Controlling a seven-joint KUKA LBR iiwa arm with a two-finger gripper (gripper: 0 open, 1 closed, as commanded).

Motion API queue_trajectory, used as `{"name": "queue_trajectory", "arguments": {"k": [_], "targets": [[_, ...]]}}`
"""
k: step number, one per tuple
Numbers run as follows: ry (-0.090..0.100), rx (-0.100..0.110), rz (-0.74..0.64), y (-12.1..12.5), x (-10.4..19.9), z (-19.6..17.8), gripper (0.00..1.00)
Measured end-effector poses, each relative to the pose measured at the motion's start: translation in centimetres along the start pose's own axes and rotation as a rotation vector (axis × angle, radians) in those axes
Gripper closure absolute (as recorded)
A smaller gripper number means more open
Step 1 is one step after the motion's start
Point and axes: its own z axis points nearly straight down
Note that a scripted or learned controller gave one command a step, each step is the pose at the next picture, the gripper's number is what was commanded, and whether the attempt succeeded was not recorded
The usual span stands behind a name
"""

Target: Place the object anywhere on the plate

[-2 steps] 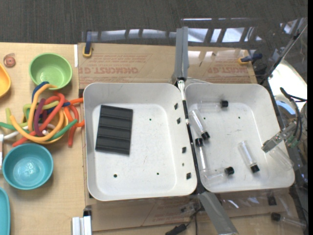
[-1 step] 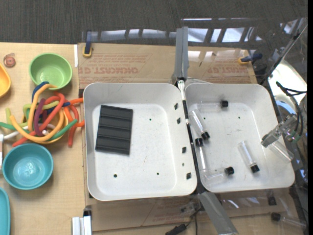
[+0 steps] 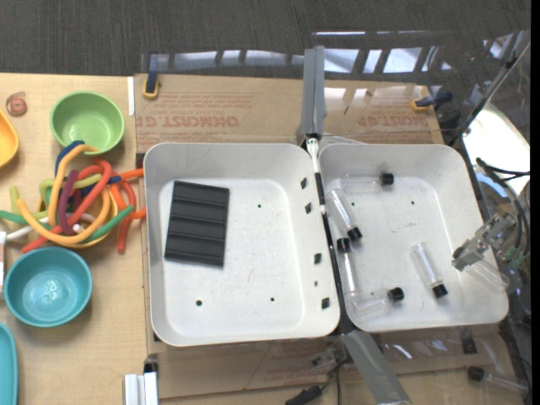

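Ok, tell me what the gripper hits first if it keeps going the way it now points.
Likely the nearest clear tube in the right bin. The gripper sits at that bin's right rim and seems to point left and down into it, though depth is hard to judge.

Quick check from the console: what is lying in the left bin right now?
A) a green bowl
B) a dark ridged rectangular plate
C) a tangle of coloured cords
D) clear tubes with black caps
B: the dark ridged plate lies flat in the left bin, while the clear capped tubes lie in the right bin.
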Motion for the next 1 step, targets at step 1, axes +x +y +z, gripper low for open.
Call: {"name": "queue_trajectory", "arguments": {"k": [1], "targets": [[-0.002,0.000,-0.059,0.81,-0.97,-1.21,1.00]]}}
